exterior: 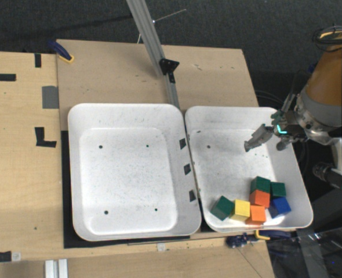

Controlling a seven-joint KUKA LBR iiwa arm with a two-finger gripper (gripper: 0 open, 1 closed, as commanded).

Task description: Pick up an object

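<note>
Hovering over the upper right part of the right bin (229, 155), my gripper (268, 139) has its two fingers spread apart with nothing between them. My blocks sit well below it, huddled in the bin's lower right corner: two green blocks (222, 207), a yellow block (242, 208), two orange blocks (259, 198), a dark green pair behind, and a blue block (280, 205) close to the right wall. Bare white floor stretches between gripper and cluster. Beside it, the left bin (127, 167) offers wide open floor.

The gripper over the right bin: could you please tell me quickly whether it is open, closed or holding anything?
Gripper: open, nothing between its fingers, above the right bin, apart from the coloured blocks.
</note>
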